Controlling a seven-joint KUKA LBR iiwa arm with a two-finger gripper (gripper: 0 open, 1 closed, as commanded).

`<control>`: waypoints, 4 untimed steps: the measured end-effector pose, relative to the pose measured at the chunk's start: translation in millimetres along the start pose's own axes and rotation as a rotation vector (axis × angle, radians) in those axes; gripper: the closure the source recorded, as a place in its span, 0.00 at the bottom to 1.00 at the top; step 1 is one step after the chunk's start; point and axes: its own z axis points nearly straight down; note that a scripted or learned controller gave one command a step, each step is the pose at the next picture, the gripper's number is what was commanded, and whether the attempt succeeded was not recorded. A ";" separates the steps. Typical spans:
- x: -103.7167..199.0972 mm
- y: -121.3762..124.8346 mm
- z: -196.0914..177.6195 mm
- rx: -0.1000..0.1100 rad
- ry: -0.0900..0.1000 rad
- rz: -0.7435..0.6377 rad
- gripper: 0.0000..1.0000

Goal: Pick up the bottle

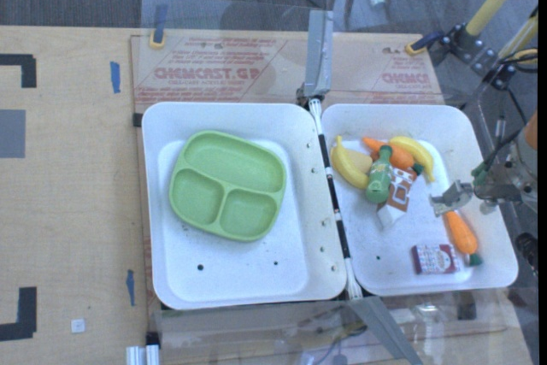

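Grey metal hand [450,197] with dark cables

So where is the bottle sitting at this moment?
The green bottle lies in the right bin, toward its left side, among the clutter: a banana on its left and a small carton on its right.

There are 2 shallow white plastic bins [171,269], side by side. The left bin holds 1 light green plastic divided plate [227,184] with 3 compartments. The right bin holds 2 yellow toy bananas [349,165], 2 orange toy carrots [461,233], 1 green bottle [379,178] and 2 small red-and-white cartons [437,258].
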 end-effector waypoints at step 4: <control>137.0 78.7 12.2 -0.002 -0.002 0.362 0.00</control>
